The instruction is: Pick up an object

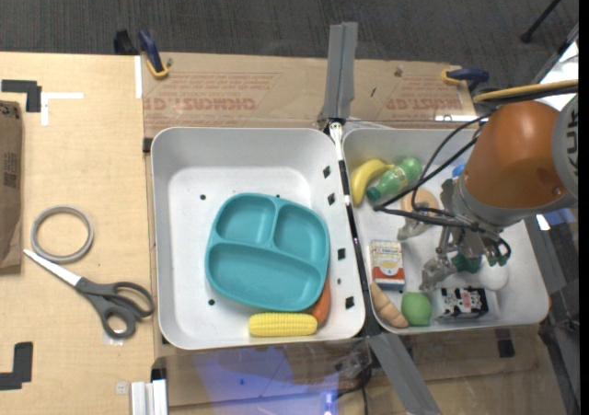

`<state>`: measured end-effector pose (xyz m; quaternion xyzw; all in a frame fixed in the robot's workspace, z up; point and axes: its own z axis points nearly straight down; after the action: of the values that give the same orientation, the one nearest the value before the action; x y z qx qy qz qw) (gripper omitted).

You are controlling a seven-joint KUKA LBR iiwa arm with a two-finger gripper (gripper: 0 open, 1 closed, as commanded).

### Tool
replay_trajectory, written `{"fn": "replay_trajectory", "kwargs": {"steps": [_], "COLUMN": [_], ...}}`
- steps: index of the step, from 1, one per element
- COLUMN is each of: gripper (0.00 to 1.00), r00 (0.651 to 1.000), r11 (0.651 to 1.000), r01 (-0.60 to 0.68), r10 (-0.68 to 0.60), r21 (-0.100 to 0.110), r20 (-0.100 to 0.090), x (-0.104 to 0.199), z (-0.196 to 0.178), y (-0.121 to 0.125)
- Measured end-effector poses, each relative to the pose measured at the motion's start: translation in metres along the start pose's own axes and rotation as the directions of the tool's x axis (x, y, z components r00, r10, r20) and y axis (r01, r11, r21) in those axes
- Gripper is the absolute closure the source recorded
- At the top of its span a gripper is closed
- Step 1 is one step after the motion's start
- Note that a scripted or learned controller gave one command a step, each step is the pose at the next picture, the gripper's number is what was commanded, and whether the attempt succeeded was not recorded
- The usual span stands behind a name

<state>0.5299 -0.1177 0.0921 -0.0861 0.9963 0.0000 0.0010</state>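
gripper (457, 259) is down in the right bin (529, 312) over the clutter; can't tell what the claw's doing; lime (416, 308) and small carton (387, 265) sit just beside, so it could easily nudge stuff and come up with nothing

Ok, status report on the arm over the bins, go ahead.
Gripper low in right bin, nothing seen held. Green ball, small carton, dark packet nearby. Cables draped across the wrist.
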Motion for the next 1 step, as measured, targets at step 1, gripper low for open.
{"fn": "replay_trajectory", "kwargs": {"steps": [1], "gripper": [0.0], "r00": [0.968], "r11": [0.968], "r01": [0.252], "r10": [-0.252], "r21": [0.001], "r20": [0.004], "x": [-0.0801], "z": [-0.0006], "y": [-0.0414]}}
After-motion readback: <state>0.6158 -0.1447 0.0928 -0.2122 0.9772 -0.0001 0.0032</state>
